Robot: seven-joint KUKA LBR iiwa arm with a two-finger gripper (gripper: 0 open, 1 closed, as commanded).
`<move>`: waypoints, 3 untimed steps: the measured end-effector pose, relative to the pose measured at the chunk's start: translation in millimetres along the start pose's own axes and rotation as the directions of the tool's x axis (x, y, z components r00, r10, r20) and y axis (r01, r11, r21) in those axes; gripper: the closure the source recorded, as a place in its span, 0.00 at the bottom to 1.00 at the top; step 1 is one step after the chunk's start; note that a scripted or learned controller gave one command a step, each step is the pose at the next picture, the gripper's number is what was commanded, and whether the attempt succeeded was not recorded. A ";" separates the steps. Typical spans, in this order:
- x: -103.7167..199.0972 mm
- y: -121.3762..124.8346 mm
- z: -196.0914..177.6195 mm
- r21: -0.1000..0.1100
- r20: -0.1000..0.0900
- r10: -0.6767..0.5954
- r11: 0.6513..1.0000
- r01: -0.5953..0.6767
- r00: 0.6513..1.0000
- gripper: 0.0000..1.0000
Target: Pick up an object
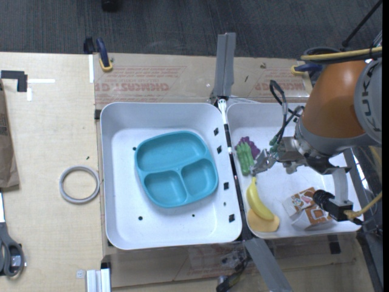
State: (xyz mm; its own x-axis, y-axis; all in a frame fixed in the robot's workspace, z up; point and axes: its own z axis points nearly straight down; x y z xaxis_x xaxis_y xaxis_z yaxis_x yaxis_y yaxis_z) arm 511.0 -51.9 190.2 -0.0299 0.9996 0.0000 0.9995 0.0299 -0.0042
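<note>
The banana [258,204] lay in the right bin [276,124], near its front left corner, its long axis running from the stem at the back toward the front right. Its stem tip sat just under the gripper [262,162], whose finger spread I could not tell. The arm [333,102] reached in from the right, wrist low over the bin. Green grapes [244,154] lay just left of the gripper. A blue tray [176,169] sat in the left bin [115,181]

Arm [340,102] low, wrist angled leftward
</note>
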 end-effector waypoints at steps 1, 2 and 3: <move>7.7 -33.5 -0.4 -0.001 0.000 -0.039 0.999 0.039 0.999 0.00; 54.1 -25.6 -0.1 0.000 0.000 0.316 0.949 -0.316 0.949 0.00; -16.8 19.9 -0.4 -0.001 0.001 0.121 0.993 -0.121 0.993 0.00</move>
State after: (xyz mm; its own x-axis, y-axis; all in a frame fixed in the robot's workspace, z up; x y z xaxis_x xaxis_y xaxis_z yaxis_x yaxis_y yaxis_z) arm 531.4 -68.2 190.5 0.0911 0.9958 -0.0019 0.9958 -0.0911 -0.0032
